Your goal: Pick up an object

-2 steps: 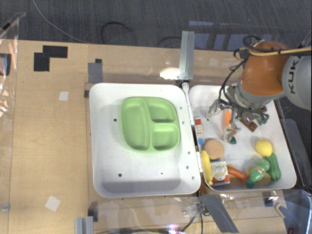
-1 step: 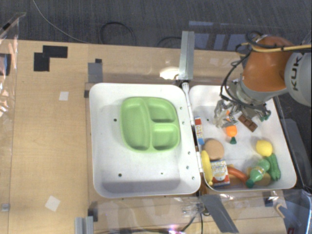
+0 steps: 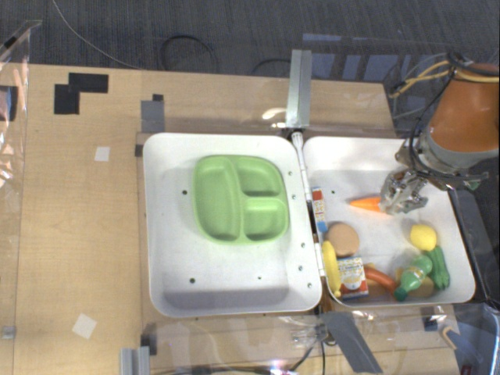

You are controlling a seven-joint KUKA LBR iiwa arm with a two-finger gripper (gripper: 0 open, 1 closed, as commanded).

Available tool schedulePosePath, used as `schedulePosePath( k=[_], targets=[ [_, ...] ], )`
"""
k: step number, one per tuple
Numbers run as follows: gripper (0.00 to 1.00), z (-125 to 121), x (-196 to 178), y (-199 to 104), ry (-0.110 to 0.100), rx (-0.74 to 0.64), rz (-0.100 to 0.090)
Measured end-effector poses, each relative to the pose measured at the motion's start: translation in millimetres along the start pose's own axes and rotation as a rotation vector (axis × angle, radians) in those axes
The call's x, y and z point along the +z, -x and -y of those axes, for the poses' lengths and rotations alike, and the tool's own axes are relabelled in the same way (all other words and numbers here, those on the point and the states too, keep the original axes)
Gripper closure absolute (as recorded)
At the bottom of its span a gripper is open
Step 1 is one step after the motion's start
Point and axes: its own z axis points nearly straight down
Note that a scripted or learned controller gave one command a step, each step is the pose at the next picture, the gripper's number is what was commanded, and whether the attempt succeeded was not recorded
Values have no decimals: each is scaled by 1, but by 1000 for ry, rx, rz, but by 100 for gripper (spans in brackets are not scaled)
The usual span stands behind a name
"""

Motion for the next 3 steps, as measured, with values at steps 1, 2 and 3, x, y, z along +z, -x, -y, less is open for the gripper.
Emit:
schedulePosePath(
  k=[1, 2, 3],
  targets=[
    [0, -1, 0, 1, 1, -2, 1],
    [0, -39, 28, 63, 1, -75, 4],
    [0, -54, 28, 66, -2, -24, 3]
  ],
)
